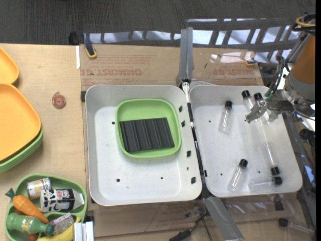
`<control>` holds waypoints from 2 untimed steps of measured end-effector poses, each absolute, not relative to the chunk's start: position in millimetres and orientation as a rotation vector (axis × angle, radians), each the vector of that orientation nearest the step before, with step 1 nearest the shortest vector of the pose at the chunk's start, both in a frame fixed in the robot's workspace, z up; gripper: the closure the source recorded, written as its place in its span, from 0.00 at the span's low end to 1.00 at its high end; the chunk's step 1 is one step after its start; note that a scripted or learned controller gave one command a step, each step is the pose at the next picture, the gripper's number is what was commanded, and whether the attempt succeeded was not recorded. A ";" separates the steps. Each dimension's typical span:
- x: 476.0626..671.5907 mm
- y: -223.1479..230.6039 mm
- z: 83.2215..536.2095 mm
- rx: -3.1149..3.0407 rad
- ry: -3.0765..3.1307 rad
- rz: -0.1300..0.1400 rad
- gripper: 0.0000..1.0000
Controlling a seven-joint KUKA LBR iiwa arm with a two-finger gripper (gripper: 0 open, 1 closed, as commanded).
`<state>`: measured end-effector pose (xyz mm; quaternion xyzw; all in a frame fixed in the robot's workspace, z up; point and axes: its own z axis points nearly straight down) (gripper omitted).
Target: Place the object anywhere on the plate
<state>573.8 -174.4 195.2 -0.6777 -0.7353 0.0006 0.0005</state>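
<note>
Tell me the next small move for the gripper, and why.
Probably lower the gripper onto the nearest vial at the right bin's far edge and close on it. The vials lie loose in that bin, nothing shows between the fingers, and the green plate in the left bin bears just a dark ribbed block.

It looks like a robot lab. Two white bins (100, 149) sit on cardboard (130, 67) left of the gripper (262, 110), with toy food (42, 207) far left.
</note>
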 end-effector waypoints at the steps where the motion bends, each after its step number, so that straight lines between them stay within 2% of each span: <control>1: 554.4 -161.6 171.7 -1.933 -2.474 0.002 1.00; 2: 540.6 -105.9 194.5 -1.695 -2.643 0.002 1.00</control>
